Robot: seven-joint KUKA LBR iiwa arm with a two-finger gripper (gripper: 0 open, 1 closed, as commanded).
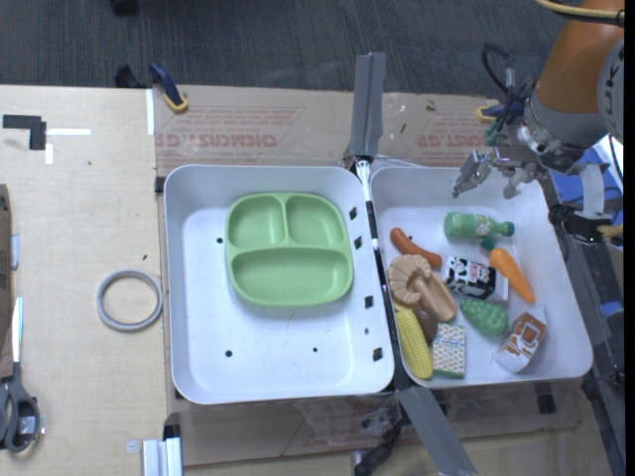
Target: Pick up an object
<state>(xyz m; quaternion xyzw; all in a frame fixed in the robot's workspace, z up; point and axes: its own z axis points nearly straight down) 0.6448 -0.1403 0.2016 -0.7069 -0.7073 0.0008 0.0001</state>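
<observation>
Hovering with my two-finger gripper spread open and gripping nothing, I am approaching; the green plastic bottle is lying at six o'clock, requiring descent.

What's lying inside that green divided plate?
Nothing that I can see: the green divided plate in the left bin has three bare compartments. Whatever is beneath the plate is covered.

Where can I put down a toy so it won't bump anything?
The left bin has bare floor below the green plate, toward the near rim. In the right bin, a patch stays bare between the sausage and the far rim. Its near half is crowded: corn, mushroom, carrot.
</observation>
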